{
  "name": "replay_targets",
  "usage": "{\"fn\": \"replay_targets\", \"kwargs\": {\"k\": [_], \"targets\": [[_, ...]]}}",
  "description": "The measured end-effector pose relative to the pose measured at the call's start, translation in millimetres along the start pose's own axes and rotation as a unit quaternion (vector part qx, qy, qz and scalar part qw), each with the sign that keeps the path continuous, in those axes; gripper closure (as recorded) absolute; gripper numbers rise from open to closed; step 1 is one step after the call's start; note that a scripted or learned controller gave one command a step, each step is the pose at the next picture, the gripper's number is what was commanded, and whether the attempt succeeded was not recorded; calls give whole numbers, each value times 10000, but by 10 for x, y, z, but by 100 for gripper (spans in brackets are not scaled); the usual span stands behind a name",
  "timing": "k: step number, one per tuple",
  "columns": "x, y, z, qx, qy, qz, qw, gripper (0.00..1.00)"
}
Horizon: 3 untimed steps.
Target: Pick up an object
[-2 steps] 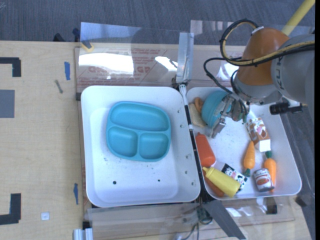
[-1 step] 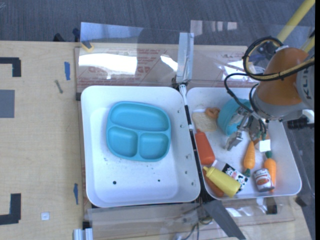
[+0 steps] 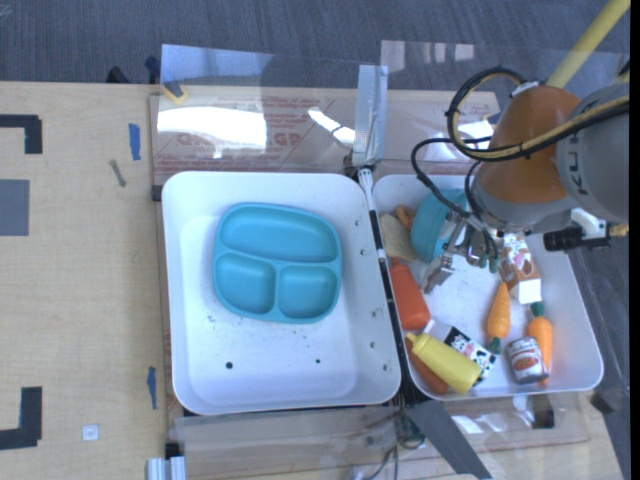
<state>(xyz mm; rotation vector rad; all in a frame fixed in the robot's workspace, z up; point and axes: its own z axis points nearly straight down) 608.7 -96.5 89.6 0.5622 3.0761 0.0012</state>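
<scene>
We find the gripper (image 3: 452,258) low over the right bin (image 3: 580,353), its metal fingers (image 3: 437,273) pointing down and toward the left, slightly parted, with nothing between them. We judge it to be narrowly open and holding nothing.

Nearest to it, just to its left, lies the orange-red piece (image 3: 408,293) along the bin's left wall, and just above that a pale beige item (image 3: 392,236). Behind the fingers, partly hidden by the wrist, sits a teal cup-like object (image 3: 432,223). With three things so close together, we think a descent here could land a finger on top of one piece instead of beside it, or push it against the wall and close on air.

A little further, below and to the right of the gripper, we see a small orange carrot (image 3: 498,311), a second carrot (image 3: 541,335) and a small can (image 3: 526,360). Below the gripper, near the front rim, the yellow bottle (image 3: 446,360) rests touching a black-and-white card (image 3: 468,349). These are rounded and could roll or slip out of a narrow pinch.

Farthest from the tool, well to its left, the left bin (image 3: 190,218) holds a blue divided plate (image 3: 278,261). The dangling cables (image 3: 470,118) around the wrist may also snag if the arm twists.
</scene>
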Motion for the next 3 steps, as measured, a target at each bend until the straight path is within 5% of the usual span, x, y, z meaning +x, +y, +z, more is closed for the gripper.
{"fn": "replay_targets", "kwargs": {"k": [2, 3], "targets": [[-184, 60, 10, 39, 69, 1560, 9877, 0], [-104, 25, 2, 17, 11, 1799, 9837, 0]]}}
